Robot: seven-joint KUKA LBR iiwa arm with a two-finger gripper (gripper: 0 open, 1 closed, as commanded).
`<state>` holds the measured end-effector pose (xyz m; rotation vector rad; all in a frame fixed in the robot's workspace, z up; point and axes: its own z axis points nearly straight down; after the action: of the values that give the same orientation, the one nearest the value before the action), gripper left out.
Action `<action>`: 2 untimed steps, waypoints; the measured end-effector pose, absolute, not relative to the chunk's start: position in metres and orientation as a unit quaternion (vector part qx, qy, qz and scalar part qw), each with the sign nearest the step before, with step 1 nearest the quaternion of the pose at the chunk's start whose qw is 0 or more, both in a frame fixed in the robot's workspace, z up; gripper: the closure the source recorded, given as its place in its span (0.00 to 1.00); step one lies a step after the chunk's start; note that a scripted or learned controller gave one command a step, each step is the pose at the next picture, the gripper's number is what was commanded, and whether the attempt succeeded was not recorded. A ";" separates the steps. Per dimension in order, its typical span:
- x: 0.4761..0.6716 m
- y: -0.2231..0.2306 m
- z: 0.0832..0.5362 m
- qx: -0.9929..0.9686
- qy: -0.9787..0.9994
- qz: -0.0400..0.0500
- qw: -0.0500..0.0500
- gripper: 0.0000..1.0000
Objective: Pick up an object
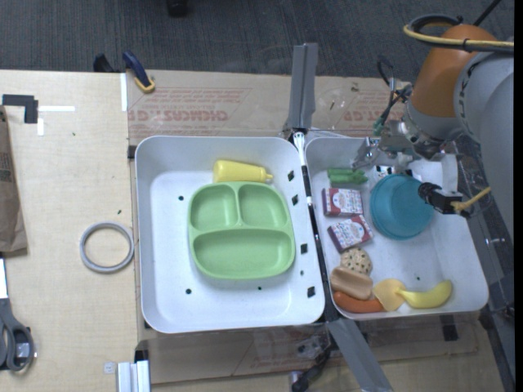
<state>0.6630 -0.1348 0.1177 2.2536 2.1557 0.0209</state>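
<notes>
Arm reaching in from the right, orange band uppermost, gripper low over the back of the right bin. Jaws too small and cluttered to read: cannot tell whether released or clenched, and nothing visibly between them.

Just below the gripper, a green stick lying flat near the back wall. Beside it on the right, a blue bowl, upright, with a black fitting of the arm at its right rim. Left of the bowl, two small red packets, one ahead of the other, the nearer one tilted. Further forward, a cookie, then a hot dog against the front left corner, and a banana lying along the front wall, with a yellow chip-shaped piece between hot dog and banana.

In the left bin, a green divided plate resting flat in the middle, with a yellow corn-like toy touching its back edge.

On the surface to the left, a grey ring, well apart from both bins, and a blue-and-yellow clamp near the back edge.
</notes>
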 end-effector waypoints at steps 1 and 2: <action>0.659 -0.130 0.146 0.770 0.638 -0.001 0.001 0.00; 0.665 -0.148 0.115 0.774 0.633 0.006 0.009 0.00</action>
<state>0.6647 -0.1476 0.1149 2.4182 1.9777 0.0180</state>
